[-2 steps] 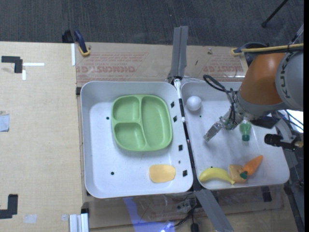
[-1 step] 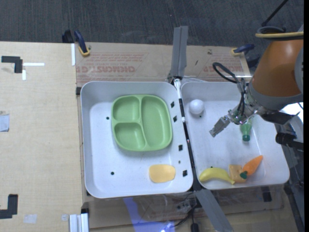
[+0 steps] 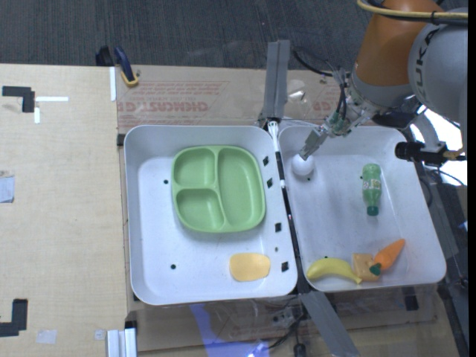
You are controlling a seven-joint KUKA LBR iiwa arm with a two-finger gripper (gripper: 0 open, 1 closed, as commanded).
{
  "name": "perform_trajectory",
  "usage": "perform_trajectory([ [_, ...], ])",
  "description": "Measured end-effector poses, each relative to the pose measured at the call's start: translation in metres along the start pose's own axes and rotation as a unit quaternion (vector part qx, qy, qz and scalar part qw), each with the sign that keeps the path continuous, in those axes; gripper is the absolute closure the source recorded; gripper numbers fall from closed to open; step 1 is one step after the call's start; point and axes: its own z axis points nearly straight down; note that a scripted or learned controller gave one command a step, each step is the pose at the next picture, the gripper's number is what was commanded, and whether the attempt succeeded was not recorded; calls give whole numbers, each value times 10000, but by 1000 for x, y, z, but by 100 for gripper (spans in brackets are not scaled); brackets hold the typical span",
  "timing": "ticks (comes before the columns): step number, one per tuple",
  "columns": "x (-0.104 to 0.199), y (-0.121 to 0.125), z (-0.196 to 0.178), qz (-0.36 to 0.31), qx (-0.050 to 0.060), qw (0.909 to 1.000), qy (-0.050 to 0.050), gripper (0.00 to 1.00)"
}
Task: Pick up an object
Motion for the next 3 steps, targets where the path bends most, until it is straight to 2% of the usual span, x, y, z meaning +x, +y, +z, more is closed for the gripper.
perform_trajectory([
  [1,-31,-81,50,-716,3,9974,2,0],
  [2,-24,-25,100,765,0,9971,-1,0],
  [3,-25,-24,89,755,-8,9971,-18,100],
])
